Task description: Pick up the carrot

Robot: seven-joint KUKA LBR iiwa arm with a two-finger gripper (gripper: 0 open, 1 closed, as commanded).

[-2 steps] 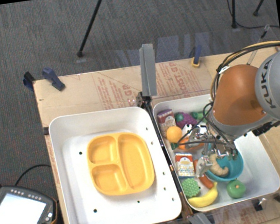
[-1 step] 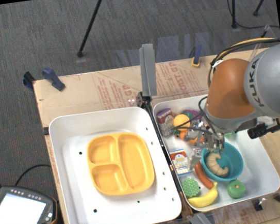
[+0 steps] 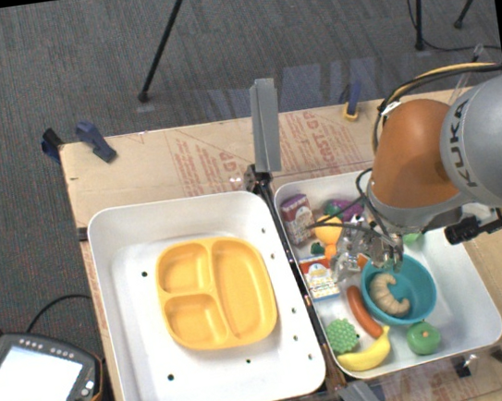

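Observation:
The carrot (image 3: pixel 362 311), a slim orange-red piece, lies slantwise in the right bin (image 3: pixel 461 294), between a teal bowl (image 3: pixel 420 283) and a green bumpy toy (image 3: pixel 342 333). My gripper (image 3: pixel 363 251) hangs over the middle of that bin, just above and behind the carrot, at the bowl's far-left rim. Nothing of the carrot is between the gripper's parts. A yellow-orange piece (image 3: pixel 329 231) sits close to the gripper's left side.
In the bowl lies a tan curled pastry (image 3: pixel 392 292). A banana (image 3: pixel 367 353) and a green apple (image 3: pixel 423 337) sit at the bin's front. A purple can (image 3: pixel 296 214) and a small box (image 3: pixel 321 279) crowd the left wall. The left bin (image 3: pixel 120 261) holds a yellow divided plate (image 3: pixel 216 292).

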